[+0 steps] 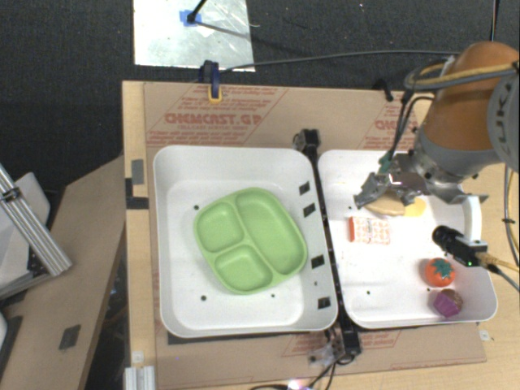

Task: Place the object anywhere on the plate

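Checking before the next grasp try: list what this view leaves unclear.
- Gripper: finger state unreadable, small and blurred against the arm.
- Tan object and yellow piece: partly covered by the gripper.
- Card: print too small to read.
- Arm: cut off by the right edge.

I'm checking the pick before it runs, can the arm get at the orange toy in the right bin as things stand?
Probably yes. The orange toy sits uncovered in the right bin, apart from the purple toy just below it. The pincer hangs over the bin's upper part with open space between.

The end effector (375,188) partly hides a tan object (388,207).
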Motion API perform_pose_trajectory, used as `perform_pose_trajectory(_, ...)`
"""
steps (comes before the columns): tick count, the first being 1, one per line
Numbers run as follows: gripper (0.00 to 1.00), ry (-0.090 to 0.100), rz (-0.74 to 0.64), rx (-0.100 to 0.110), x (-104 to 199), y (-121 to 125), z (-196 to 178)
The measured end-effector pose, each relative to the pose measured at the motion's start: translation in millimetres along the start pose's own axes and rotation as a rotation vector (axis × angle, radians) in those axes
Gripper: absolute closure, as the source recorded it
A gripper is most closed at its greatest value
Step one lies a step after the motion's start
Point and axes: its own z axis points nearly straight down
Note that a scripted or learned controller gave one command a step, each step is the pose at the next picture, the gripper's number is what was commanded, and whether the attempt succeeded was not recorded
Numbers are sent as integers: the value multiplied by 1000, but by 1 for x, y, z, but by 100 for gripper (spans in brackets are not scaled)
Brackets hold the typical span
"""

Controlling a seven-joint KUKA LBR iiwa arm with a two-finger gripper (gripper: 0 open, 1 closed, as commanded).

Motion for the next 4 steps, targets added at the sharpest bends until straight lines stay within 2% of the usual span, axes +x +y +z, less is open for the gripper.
perform_pose_trajectory(1,100,0,-1,-1,48,3,2)
perform_pose_trajectory(3,100,0,-1,1,142,-25,18)
perform_pose_trajectory(4,0,-1,5,0,139,-24,18)
